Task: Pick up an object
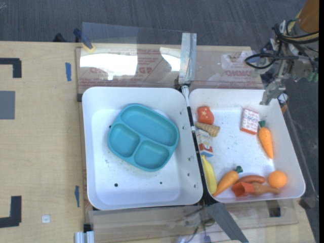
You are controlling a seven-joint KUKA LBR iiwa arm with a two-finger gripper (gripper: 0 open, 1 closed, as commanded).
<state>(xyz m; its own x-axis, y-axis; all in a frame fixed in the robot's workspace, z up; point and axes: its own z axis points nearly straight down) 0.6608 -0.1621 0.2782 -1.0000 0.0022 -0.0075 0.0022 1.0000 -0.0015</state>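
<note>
Pre-grasp: nothing picked yet, tool parked at far right corner of right bin.

L to R: bench (35,151) is seen w/ left bin (93,186) holding a teal divided plate (144,136); right bin (293,186) holds the candidates – red item (205,114), cone-like piece (208,129), banana (208,173) w/ long axis running near-to-far along the divider, small carrot (226,181) lying diagonal w/ its green top toward far-right, carton (249,121), upright-lying carrot (266,140) w/ long axis near-to-far and green top pointing far, orange (277,179). Tool (271,92) is seen over the bin's far right rim; whether it is spread or pressed together can't be told. Step judged: approach. Next move likely needs descent onto one item, jaws set across its long axis; the carrot just beside the tool is the nearest pick.
</note>
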